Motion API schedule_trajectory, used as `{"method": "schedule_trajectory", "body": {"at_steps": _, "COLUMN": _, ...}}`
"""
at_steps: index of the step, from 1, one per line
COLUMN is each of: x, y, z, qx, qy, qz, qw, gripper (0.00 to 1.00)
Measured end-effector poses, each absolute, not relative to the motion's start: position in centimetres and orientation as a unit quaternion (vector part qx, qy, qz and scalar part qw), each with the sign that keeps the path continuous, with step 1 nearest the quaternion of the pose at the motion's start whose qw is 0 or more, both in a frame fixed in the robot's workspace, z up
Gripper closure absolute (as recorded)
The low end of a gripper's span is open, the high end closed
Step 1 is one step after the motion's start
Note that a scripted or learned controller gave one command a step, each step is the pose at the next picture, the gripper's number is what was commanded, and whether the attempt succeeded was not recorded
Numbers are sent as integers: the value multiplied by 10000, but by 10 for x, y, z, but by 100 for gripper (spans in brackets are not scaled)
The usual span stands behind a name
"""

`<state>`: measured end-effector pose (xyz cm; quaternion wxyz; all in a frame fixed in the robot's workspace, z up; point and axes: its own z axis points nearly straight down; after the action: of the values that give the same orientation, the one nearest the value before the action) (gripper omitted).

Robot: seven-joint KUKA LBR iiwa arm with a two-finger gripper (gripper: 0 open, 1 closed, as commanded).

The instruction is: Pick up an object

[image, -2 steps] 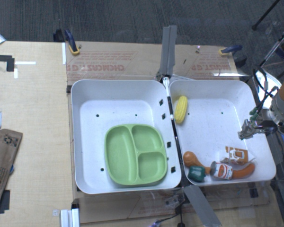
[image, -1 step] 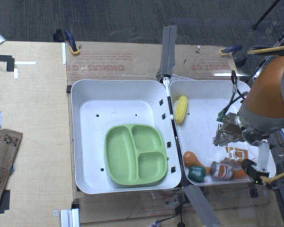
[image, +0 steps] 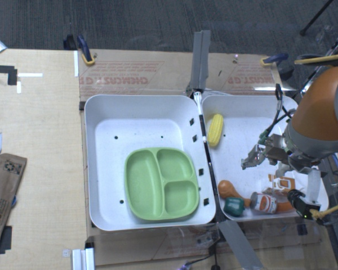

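Note:
My gripper (image: 254, 158) hangs over the middle of the right bin (image: 242, 108), above bare floor, with nothing seen held in it. A yellow corn cob (image: 214, 129) lies at the bin's left wall, up and left of the gripper. Along the front edge lie an orange carrot-like piece (image: 227, 189), a dark green round item (image: 234, 207) and a small can on its side (image: 265, 202). An orange and white packet (image: 282, 182) sits just below the wrist, partly hidden by it.
The left bin (image: 101, 128) holds a green divided plate (image: 160, 183) toward its front. A grey divider bar (image: 201, 61) rises between the bins at the back. The arm's orange band (image: 324, 103) looms over the right bin's right side.

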<state>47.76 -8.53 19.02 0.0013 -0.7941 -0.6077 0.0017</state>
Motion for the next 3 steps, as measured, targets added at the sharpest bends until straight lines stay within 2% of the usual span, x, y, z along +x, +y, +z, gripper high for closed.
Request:
{"method": "schedule_trajectory", "body": {"at_steps": 1, "x": 507, "y": -92, "z": 91, "qx": -7856, "qy": -6187, "qz": 11, "qw": 8, "gripper": 0}}
{"method": "schedule_trajectory", "body": {"at_steps": 2, "x": 598, "y": -95, "z": 91, "qx": -7879, "qy": -6159, "qz": 15, "qw": 0, "gripper": 0}}
{"method": "schedule_trajectory", "body": {"at_steps": 3, "x": 492, "y": -116, "z": 113, "qx": -7785, "qy": -6277, "qz": 7, "qw": 0, "gripper": 0}}
